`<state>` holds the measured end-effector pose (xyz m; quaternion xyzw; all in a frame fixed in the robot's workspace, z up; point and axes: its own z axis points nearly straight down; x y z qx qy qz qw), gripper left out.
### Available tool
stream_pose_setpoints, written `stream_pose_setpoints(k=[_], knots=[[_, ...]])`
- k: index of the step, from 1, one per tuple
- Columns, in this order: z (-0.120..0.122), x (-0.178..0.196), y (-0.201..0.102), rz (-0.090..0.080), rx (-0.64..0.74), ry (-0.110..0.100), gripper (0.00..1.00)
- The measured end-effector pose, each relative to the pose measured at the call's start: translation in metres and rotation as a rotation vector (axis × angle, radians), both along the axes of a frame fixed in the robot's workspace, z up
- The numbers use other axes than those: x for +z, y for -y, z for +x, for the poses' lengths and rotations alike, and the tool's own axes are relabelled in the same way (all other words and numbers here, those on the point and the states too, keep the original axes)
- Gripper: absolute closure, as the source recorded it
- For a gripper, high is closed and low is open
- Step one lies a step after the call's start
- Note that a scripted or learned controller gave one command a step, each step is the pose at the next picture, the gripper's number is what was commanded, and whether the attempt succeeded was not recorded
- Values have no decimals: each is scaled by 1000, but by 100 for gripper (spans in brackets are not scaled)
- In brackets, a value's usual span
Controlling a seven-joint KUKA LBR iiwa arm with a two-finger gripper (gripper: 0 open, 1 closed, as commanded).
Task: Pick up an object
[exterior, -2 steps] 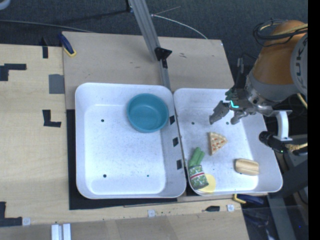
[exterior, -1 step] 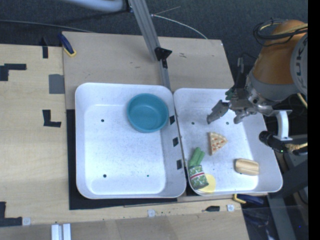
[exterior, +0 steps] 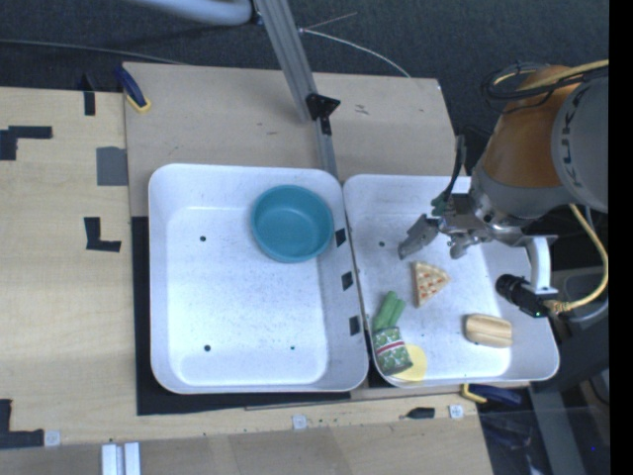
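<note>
From above the bench, the grey arm with its orange band comes in from the right and hangs over the right-hand shallow white bin (exterior: 450, 191). Its two-finger gripper (exterior: 441, 242) sits low over the bin's upper middle, the fingers spread apart with nothing between them.

Just below the gripper lies a small triangular pizza-slice toy (exterior: 429, 283), tan with reddish dots on it, flat on the bin floor and apart from the fingers. Further toward the near right corner rests a stubby tan bread-roll-shaped piece (exterior: 488, 331). Along the bin's left wall a green vegetable-like toy (exterior: 388, 312) lies at a slant, and just beneath it a green, patterned packet (exterior: 392, 347) overlaps a flat yellow disc (exterior: 415, 364).

The left-hand shallow white bin (exterior: 178, 295) holds a round blue plastic bowl (exterior: 291, 223), upright, near its far right corner.
</note>
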<state>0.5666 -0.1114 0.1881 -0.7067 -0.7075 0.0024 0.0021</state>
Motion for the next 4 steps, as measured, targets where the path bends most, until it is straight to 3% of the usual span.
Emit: stream_pose_setpoints(k=[1, 2, 3, 4], knots=[[-4, -45, -3, 0, 0, 0, 0], [-2, -92, 0, -6, -1, 13, 0], [1, -78, 1, -8, -1, 21, 100], [-7, -31, -2, 1, 0, 7, 100]])
